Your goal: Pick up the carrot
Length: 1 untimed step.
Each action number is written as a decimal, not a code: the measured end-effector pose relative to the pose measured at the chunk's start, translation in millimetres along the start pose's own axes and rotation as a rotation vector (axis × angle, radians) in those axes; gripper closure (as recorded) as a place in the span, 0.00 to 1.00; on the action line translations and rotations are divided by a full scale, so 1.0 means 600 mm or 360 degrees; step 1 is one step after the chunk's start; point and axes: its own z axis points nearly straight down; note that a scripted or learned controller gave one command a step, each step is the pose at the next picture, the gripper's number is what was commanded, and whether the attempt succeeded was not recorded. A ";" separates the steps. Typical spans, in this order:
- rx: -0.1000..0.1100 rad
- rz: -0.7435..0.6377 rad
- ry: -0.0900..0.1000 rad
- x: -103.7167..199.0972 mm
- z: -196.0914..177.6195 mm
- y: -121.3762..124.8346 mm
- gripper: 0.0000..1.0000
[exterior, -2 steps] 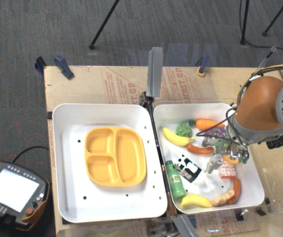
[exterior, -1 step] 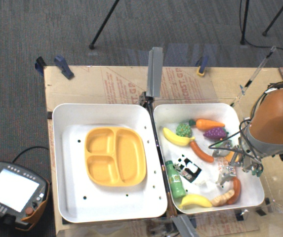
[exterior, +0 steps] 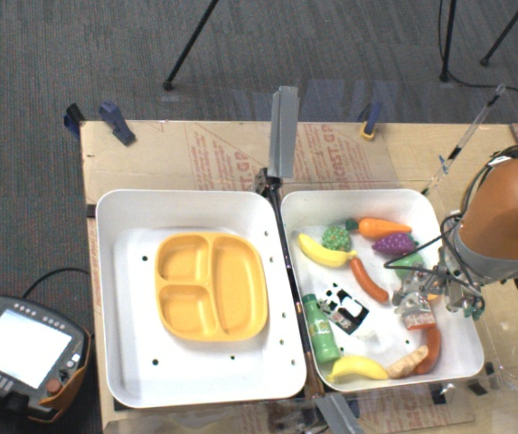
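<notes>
The carrot (exterior: pixel 383 227), orange with a green top, lies at the back of the right bin (exterior: pixel 376 199), just above the purple grapes (exterior: pixel 397 242). My gripper (exterior: pixel 419 310) hangs low over the right side of that bin, well in front of the carrot and apart from it. It sits above a red sausage-like piece (exterior: pixel 430 346). Nothing shows between the fingers, and their spread is hidden by the wrist hardware and cables.
The right bin also holds a banana (exterior: pixel 324 252), broccoli (exterior: pixel 335 237), a red hot dog (exterior: pixel 369 279), a green bottle (exterior: pixel 322 328), a black-and-white item (exterior: pixel 343 306) and a second banana (exterior: pixel 360 367). A yellow divided plate (exterior: pixel 211 287) lies in the left bin (exterior: pixel 123 242).
</notes>
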 end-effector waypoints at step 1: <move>0.0002 0.0113 -0.0007 0.083 -0.134 -0.019 1.00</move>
